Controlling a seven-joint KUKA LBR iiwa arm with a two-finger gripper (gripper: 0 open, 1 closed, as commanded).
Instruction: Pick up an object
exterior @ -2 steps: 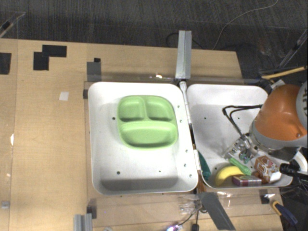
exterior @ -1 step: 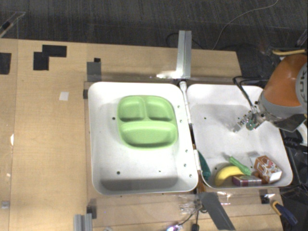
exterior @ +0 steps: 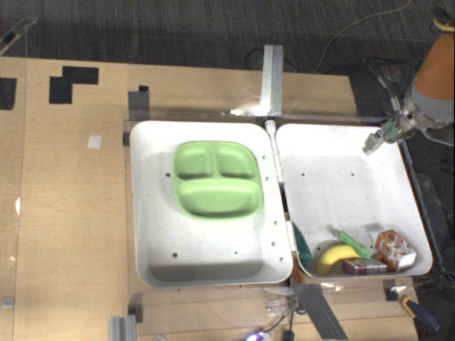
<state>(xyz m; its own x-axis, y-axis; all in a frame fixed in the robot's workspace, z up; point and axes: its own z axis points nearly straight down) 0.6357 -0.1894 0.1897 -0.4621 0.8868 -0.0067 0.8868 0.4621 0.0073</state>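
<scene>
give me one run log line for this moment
claw: over right bin's far right corner, nothing seen held | banana, carton: near right corner | green tray: left bin

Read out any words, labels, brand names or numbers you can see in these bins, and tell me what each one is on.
None can be read.
Red and white carton, right bin's near corner: print on its faces, too small and blurred to read.
Dark purple packet beside the banana: no legible text.
Green divided tray in the left bin: plain, no markings.
</scene>
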